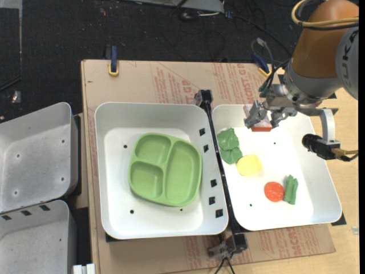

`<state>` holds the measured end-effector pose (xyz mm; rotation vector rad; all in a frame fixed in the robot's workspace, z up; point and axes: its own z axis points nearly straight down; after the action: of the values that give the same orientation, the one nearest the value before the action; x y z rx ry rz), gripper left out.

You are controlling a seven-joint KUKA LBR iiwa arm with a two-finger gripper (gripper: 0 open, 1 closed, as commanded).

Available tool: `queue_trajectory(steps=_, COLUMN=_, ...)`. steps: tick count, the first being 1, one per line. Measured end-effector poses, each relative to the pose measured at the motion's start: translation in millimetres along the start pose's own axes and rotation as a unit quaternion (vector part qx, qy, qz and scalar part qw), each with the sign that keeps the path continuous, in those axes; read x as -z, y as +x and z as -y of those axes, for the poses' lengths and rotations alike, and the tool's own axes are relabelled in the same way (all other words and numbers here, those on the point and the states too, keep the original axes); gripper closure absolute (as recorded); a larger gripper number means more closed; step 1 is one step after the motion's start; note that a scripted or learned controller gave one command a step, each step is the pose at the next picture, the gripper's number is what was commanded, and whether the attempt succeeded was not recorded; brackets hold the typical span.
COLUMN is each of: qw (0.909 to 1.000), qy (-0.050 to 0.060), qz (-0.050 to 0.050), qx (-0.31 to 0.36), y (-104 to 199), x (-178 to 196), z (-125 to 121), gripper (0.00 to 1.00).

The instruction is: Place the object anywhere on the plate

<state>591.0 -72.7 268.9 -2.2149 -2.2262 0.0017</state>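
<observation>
While the fingers (263, 120) hang, grip unclear, the yellow object (249, 165) lies well below them.

green plate (165, 170), white bins (114, 119)

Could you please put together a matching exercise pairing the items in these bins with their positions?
Things:
1. green divided plate
2. yellow round piece
3. red round piece
4. gripper

Places:
A. against a small green piece, near the right bin's front
B. left bin
C. over the right bin's far edge
D. middle of the right bin

Pairs: 1-B, 2-D, 3-A, 4-C
</observation>
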Motion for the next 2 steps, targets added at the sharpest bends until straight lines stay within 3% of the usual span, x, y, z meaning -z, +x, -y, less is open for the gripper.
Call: queue_trajectory(steps=2, qw=1.0000, qy=0.001, qz=-0.001, qx=0.002, y=104, x=-16, z=14, gripper=1.00)
